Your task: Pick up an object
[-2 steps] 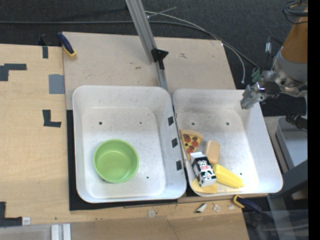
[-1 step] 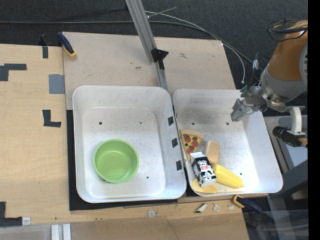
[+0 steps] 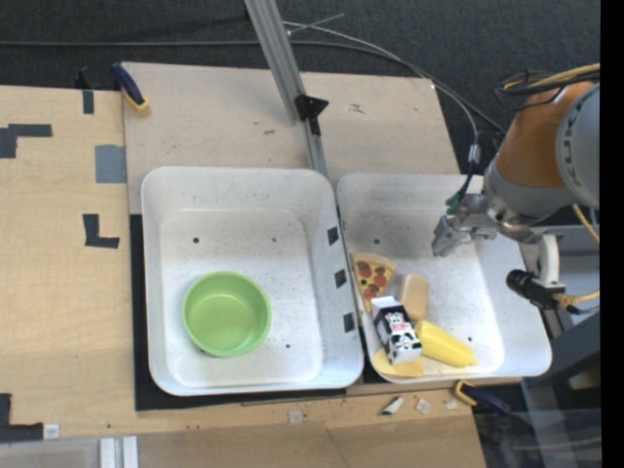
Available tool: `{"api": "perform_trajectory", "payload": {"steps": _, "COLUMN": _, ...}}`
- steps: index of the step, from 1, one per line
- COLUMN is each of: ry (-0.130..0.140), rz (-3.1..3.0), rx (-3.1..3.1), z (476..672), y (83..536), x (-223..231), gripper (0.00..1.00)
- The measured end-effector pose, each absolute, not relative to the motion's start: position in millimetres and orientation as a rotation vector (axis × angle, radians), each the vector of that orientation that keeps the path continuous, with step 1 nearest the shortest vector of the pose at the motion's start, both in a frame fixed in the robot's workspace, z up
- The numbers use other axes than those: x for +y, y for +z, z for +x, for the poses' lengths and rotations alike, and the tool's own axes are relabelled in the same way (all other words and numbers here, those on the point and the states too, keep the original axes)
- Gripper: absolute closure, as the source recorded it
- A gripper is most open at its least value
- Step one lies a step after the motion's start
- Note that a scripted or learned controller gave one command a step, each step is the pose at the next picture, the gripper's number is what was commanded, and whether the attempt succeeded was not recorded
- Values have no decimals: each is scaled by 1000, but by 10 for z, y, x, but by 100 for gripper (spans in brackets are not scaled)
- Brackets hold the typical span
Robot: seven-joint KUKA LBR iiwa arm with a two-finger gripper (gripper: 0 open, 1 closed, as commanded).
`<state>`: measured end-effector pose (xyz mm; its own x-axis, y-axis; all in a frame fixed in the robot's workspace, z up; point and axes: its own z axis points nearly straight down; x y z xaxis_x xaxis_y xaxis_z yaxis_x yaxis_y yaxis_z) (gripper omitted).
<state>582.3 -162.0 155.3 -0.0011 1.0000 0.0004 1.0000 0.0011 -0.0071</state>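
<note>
While our gripper (image 3: 450, 240) hangs over the right bin (image 3: 390, 198), fingers state unclear, we should lower it straight onto the tan block (image 3: 415, 294), avoiding the pizza slice (image 3: 371, 276).

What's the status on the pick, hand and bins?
Hand over right bin, upper area, nothing seen between its fingers. Pizza slice, tan block, black-white carton, yellow piece clustered at bin's lower left. Green bowl in left bin.

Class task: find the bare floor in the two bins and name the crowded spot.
Left bin: bare everywhere but its near-left corner, where the green bowl sits. Right bin: bare along the far side, beside the tool. Crowded: its near-left corner, with pizza slice, carton and banana.
</note>
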Motion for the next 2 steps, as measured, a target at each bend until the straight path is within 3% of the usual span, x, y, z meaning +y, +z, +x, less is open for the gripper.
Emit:
{"api": "perform_trajectory", "payload": {"steps": 1, "ry": 11, "rz": -2212, "rx": -2218, "z": 5884, "y": 926, "x": -1579, "gripper": 0}}
{"api": "perform_trajectory", "payload": {"steps": 2, "ry": 6, "rz": -2214, "rx": -2219, "z": 5895, "y": 1074, "x": -1576, "gripper": 100}}
